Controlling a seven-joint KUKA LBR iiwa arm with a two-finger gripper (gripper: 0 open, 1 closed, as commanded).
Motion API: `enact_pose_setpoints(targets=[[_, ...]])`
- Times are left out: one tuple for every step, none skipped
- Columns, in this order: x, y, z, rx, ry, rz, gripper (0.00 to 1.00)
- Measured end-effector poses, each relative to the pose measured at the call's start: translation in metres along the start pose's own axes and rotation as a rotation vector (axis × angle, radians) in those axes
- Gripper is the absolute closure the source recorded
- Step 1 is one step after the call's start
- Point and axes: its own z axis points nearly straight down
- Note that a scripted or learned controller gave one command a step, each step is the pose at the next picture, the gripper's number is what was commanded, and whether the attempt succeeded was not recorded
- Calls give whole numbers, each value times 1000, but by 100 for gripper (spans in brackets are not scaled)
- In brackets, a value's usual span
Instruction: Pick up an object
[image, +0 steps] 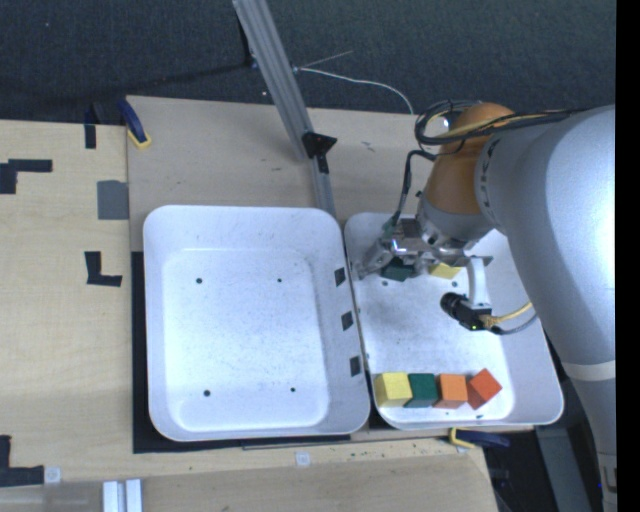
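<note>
My gripper (392, 256) is low over the far left corner of the right bin (530, 400). A small dark green object (400, 270) lies right at its tip, partly hidden by the gripper body. A yellow piece (446, 270) peeks out just right of it, under the wrist. Along the near edge of the same bin stand a yellow block (393, 387), a green block (422, 388), an orange block (453, 389) and a tilted red-orange block (485, 386).
The left bin (165, 300) sits beside the right one, their walls touching at the middle. A grey slanted pole (290, 95) rises behind the bins. The arm's large grey body (565, 230) covers the right bin's far right side.
</note>
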Motion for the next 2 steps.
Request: enact_pose_setpoints(targets=[[-2,-1,-9,3,-3,1,100],[83,3,-105,-6,2,-4,100]])
